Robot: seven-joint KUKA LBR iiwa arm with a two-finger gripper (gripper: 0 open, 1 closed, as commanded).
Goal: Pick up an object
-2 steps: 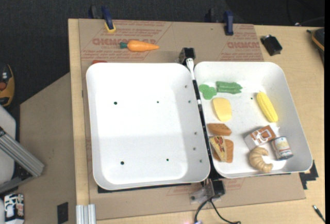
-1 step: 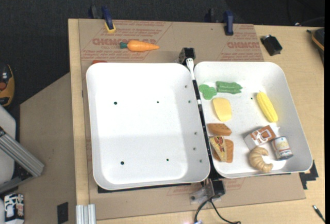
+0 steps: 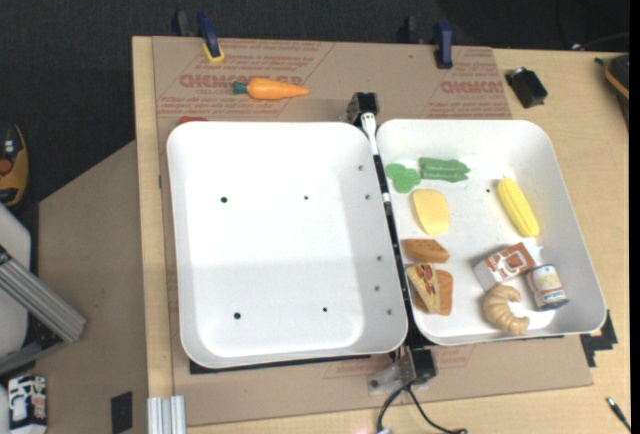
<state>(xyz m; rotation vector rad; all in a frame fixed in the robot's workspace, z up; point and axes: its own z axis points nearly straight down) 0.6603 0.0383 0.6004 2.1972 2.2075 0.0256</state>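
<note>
I judged the corn [image 3: 518, 206] (lying apart in the right bin [image 3: 570, 222]) the cleanest target; the jaws' state I couldn't tell.

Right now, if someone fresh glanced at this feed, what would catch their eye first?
Probably the orange toy carrot, lying alone on the brown cardboard bench top behind the left white bin, outside both bins. Next, the cluster of toy food in the right white bin: a yellow corn cob, a green vegetable piece, a tan croissant and a small can.

Toy foods [image 3: 433, 211] in right bin [image 3: 570, 222]
</note>
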